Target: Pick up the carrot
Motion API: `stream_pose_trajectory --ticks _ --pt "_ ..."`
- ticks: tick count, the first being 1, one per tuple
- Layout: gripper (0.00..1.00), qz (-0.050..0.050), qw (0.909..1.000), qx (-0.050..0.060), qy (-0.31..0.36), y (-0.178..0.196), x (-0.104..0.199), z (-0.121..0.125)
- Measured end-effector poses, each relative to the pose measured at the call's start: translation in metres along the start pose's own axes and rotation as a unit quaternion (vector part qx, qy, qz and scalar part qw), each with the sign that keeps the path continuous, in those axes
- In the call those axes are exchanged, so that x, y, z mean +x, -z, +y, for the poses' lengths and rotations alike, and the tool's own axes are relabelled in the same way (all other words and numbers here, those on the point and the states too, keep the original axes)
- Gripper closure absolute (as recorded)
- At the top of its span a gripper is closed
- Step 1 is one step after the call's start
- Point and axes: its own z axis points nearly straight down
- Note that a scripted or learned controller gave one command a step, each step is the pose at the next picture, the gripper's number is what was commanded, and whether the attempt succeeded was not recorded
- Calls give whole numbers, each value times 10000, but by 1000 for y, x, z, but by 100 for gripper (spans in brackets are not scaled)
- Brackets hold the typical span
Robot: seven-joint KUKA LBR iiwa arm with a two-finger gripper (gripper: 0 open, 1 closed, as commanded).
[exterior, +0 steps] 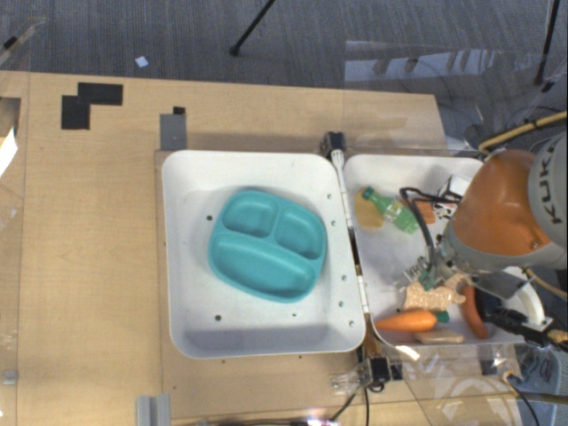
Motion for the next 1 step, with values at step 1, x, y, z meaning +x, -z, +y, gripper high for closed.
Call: stream_pose_trajectory --ticks 1 --pt "100 46 9991 24 -412 86 60 97"
